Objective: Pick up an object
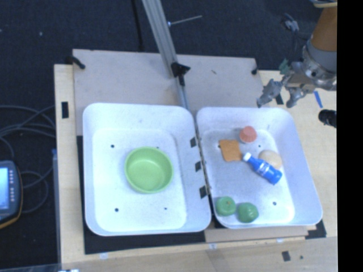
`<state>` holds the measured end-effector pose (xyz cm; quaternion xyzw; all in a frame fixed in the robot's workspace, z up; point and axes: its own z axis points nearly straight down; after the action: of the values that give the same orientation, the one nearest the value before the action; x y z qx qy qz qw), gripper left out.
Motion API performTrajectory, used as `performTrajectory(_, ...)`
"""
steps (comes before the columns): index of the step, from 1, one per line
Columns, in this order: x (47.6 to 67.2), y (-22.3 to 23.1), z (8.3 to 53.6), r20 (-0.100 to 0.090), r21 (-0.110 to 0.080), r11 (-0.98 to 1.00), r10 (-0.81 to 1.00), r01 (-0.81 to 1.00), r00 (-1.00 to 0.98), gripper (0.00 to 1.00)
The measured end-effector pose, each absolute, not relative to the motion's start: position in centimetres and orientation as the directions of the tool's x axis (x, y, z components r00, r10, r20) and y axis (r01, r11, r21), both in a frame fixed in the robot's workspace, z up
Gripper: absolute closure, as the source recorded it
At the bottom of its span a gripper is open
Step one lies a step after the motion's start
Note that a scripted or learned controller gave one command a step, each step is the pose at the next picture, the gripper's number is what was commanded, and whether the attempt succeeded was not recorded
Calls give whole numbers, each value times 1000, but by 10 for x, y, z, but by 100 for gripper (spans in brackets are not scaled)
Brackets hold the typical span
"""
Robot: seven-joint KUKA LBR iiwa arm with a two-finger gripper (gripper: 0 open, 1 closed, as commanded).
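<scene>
The right bin [295,152] holds a blue bottle [263,168] near its middle, a pale ball [271,157] touching it, an orange tile [229,150], a pink cap [248,134], and two green balls [226,205] at the near edge. The gripper [278,97] hangs above the bin's far right corner, jaws spread, pinching nothing. A green bowl [148,169] sits mid left bin [102,152].

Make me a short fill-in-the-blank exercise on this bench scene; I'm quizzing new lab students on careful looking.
1. The light green round plastic bowl sits alone in the ____ white bin.
2. The blue plastic bottle has a ____ cap.
3. Near the front edge of the right white bin lie ____ small green round objects.
4. The flat orange-brown square piece lies beside a small ____ round object.

Missing words: left; white; two; red
</scene>
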<state>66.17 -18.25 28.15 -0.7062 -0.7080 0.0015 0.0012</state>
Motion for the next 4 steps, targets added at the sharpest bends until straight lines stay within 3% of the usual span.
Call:
performTrajectory(3,647,-186,118,0,-8,3,1000,1000,-3,0)
performTrajectory(4,648,-185,128,-1,-7,6,1000,1000,-6,100)
